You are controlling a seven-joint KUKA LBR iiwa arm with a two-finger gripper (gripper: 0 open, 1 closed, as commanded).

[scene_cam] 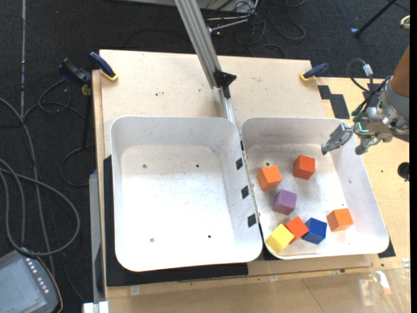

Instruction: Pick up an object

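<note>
Several small blocks lie in the right bin [365,188]: a red-orange cube [303,166], an orange cube [269,176], a purple cube [285,201], a yellow cube [280,238], a small orange cube [297,226], a blue cube [315,230] and another orange cube [339,219]. My gripper [349,141] hangs over the bin's upper right edge, above and to the right of the red-orange cube. Its two fingers are spread apart with nothing between them.
The left bin [124,194] sits beside the right one on the wooden bench [169,83]. A metal pole [199,34] slants in from the top toward the gap between the bins. Clamps sit at the bench's back corners [103,65].
</note>
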